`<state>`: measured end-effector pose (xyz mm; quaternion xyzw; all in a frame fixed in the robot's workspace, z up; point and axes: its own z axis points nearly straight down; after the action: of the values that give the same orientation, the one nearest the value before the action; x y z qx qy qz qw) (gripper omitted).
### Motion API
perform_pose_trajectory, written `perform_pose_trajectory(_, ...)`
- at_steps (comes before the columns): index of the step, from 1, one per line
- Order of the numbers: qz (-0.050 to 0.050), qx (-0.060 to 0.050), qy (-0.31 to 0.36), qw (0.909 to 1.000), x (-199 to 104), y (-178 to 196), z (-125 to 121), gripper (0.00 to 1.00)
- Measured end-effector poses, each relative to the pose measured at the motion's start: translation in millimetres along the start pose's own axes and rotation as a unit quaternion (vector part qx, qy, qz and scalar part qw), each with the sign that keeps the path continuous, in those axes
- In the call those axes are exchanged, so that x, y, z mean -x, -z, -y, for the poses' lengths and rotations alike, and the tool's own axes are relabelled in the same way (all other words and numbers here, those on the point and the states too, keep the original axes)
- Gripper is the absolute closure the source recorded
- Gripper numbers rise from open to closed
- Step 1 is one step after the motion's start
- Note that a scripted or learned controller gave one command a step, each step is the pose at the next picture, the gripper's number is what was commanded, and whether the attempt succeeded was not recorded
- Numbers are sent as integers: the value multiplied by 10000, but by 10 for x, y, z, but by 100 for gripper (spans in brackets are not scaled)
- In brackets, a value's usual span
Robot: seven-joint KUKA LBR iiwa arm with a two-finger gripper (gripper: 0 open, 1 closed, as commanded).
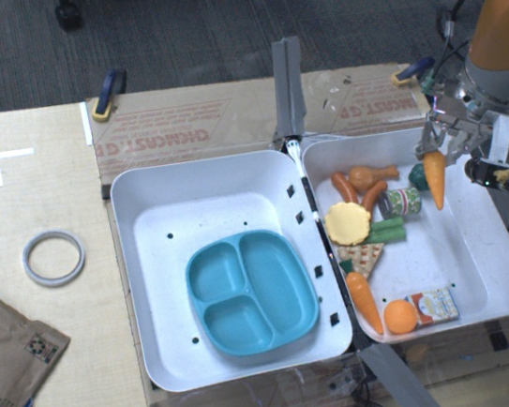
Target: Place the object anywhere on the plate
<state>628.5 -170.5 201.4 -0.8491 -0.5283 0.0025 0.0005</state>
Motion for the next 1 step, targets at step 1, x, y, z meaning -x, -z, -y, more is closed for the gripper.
perform_pose_trajectory(1,-9,15,758,9971,-606,164,126,100)
